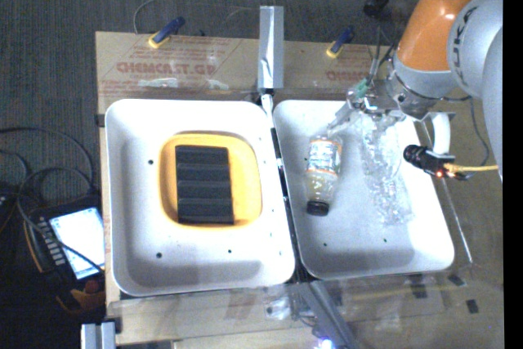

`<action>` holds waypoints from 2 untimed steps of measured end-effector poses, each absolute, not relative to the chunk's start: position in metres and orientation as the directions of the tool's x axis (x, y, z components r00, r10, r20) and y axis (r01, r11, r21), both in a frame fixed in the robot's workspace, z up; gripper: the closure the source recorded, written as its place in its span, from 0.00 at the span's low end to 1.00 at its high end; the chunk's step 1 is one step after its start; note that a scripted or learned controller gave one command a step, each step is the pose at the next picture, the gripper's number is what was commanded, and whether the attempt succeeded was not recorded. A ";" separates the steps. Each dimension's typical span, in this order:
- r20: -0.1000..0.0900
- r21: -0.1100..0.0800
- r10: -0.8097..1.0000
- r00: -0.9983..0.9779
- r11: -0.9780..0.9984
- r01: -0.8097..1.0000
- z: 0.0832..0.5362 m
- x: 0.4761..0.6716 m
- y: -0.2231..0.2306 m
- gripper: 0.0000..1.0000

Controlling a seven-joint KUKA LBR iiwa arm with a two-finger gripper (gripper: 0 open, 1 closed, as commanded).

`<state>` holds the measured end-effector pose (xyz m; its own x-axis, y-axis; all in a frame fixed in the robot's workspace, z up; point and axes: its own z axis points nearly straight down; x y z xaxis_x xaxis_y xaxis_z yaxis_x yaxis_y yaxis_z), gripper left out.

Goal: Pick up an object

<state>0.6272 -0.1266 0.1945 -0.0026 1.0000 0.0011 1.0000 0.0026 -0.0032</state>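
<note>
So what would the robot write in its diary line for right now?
arm: over right bin's far corner | right bin: plastic bottle, clear crinkly wrap | left bin: yellow-and-black block | pick: not done

Arm (458,29) cut off at right edge; gripper (365,100) blurred, state unclear.

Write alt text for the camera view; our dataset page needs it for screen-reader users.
Seen from above, a grey and orange robot arm reaches from the right over the right white bin, its hand above a clear plastic bottle and crumpled clear plastic. The left white bin holds a yellow tray with a black ridged block.
</note>
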 end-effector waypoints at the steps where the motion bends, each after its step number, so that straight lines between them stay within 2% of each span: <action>1: -0.003 0.012 0.987 -0.162 0.162 0.987 0.107 0.631 -0.109 0.00; 2: -0.016 0.042 0.988 -0.156 0.156 0.987 0.104 0.619 -0.103 0.00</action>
